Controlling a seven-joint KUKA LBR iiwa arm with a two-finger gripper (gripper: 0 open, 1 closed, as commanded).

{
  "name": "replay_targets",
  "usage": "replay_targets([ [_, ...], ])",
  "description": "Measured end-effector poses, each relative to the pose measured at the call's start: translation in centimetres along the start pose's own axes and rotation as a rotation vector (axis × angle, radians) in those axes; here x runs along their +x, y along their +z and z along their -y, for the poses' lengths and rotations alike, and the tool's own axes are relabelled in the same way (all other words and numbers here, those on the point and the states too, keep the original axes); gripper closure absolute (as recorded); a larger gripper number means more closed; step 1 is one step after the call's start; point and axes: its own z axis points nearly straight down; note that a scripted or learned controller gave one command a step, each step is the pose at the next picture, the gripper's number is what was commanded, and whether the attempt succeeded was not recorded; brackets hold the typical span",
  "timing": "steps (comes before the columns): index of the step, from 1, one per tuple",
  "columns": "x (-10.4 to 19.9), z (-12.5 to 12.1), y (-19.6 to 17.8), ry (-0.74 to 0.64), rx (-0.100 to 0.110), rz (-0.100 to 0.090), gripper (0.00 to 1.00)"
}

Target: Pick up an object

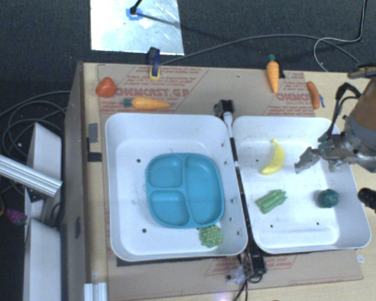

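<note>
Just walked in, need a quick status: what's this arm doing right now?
The arm's gripper hangs over the right bin, just right of the toy banana, with nothing visibly between its fingers. A green toy vegetable and a dark teal ball also lie in that bin, untouched. The left bin holds a blue divided plate and a green bumpy ball. No pick yet.

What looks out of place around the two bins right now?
Three carrots and a tomato lie on the cardboard behind the bins, outside them. Inside, nothing looks spilled or damaged.
</note>
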Motion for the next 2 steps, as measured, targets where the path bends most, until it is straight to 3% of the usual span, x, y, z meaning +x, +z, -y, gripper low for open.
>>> replay_targets([
  [1,5.4,-8.9,12.0,-0.001,-0.001,-0.001,0.00],
  [2,5.2,-9.0,10.8,-0.002,-0.003,0.000,1.00],
])
